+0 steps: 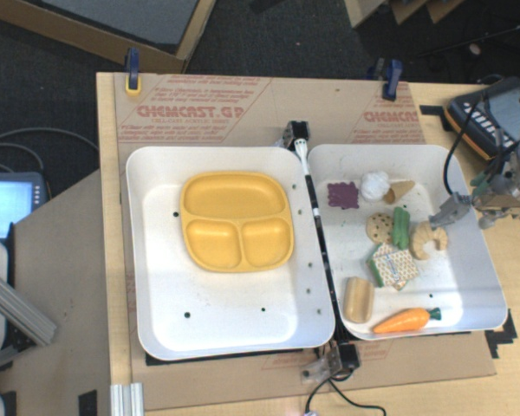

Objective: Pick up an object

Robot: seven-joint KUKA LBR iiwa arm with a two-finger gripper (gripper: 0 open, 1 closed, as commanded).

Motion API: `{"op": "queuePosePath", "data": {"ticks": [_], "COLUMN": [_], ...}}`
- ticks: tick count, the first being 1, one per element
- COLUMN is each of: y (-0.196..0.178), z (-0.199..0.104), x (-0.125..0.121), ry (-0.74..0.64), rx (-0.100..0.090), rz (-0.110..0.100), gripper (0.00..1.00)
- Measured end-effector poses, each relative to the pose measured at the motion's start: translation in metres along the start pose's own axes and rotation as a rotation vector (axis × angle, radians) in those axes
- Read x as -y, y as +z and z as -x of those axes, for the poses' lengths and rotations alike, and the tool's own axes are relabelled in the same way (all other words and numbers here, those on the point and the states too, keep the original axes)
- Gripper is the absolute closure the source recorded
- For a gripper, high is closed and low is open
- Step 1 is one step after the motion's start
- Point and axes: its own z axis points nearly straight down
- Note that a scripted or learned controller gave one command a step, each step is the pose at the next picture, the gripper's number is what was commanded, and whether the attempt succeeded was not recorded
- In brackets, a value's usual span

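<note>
My gripper hangs over the right bin; its grip I cannot tell. A beige biscuit lies just beside it, the toy carrot farther off.

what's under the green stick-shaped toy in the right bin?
The green stick-shaped toy lies over the round speckled cookie and reaches toward the patterned green-and-white packet. The covered parts, and whether it actually touches the white bin floor, can't be seen.

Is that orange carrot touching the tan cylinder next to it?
Apart. The camera view shows a strip of white bin floor between the carrot, lying near the right bin's front rim, and the tan cylinder up and to its left.
</note>
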Motion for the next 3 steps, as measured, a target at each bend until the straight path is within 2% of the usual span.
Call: {"op": "queuePosePath", "data": {"ticks": [1, 2, 3], "y": [0.125, 0.124, 0.122], "z": [-0.004, -0.093, -0.101], "x": [-0.037, -0.140, -0.062], "ry": [-0.003, -0.003, 0.003], "rx": [0.005, 0.002, 0.000], "rz": [0.008, -0.023, 0.000], "gripper": [0.00, 0.00, 0.00]}}
